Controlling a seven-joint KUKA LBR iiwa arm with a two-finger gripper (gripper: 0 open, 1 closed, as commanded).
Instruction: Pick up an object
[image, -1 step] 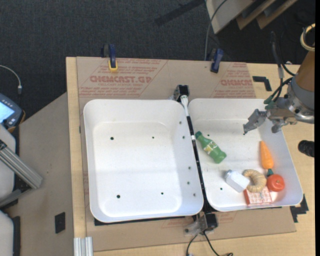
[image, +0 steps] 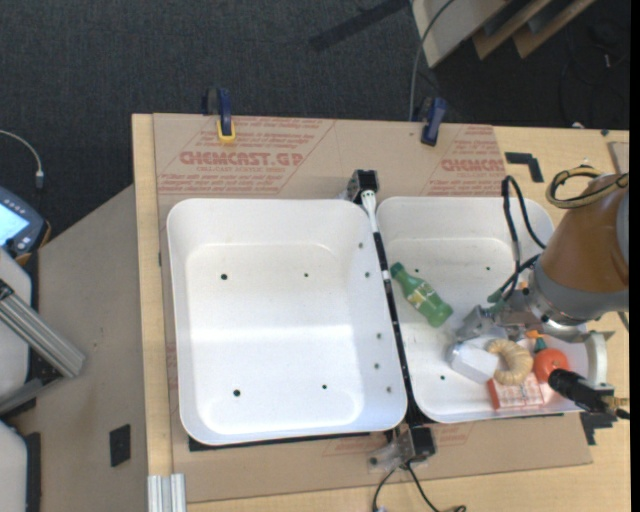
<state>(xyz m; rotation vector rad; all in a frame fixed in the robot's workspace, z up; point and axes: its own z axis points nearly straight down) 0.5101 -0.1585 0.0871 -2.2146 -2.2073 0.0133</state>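
Green bottle near gripper; toys clustered beside, right bin.

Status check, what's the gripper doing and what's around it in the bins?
Gripper low in right bin, at the object pile. Green bottle lying just left of it, apart. White block, tan toy, orange piece crowd close below it.

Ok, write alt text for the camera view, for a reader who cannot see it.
A grey and orange robot arm reaches from the right into the right bin, its gripper low over a pile of small objects near the front right corner. A green bottle lies beside the divider, and the left bin sits alongside.
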